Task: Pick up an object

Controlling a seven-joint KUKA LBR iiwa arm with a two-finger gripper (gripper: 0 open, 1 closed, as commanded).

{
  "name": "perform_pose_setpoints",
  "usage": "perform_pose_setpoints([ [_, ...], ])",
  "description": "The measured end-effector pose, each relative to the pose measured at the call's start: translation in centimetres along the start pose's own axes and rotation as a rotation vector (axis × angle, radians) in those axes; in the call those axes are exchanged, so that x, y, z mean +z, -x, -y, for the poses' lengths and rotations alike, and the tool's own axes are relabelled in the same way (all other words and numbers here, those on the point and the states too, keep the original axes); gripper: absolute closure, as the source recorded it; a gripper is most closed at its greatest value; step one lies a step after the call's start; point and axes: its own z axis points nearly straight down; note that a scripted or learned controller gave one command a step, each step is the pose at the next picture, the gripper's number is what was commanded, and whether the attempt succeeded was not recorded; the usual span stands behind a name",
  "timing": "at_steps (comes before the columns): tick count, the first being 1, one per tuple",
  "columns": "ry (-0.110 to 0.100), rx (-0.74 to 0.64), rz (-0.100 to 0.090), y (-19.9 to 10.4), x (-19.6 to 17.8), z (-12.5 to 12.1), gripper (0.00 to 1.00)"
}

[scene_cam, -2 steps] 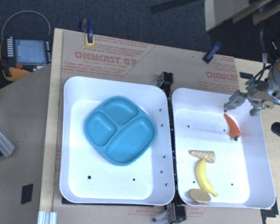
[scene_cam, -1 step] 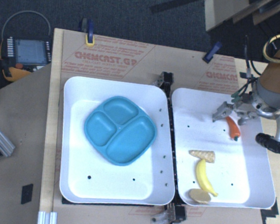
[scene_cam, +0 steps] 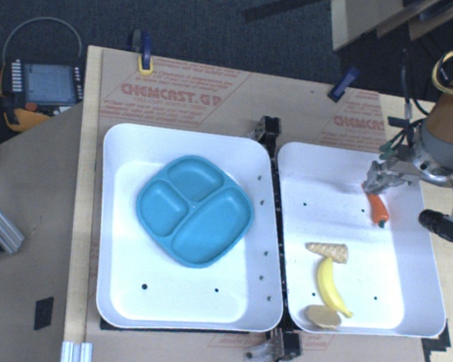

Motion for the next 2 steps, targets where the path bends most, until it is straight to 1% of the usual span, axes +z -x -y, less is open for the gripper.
perform_pose_setpoints([
  [1, 0.006, 0.002, 0.002, 0.5, -6.1, -0.8, 1.0],
  [2, 0.005, 0.002, 0.002, 0.7, -10.4, -0.7, 1.0],
])
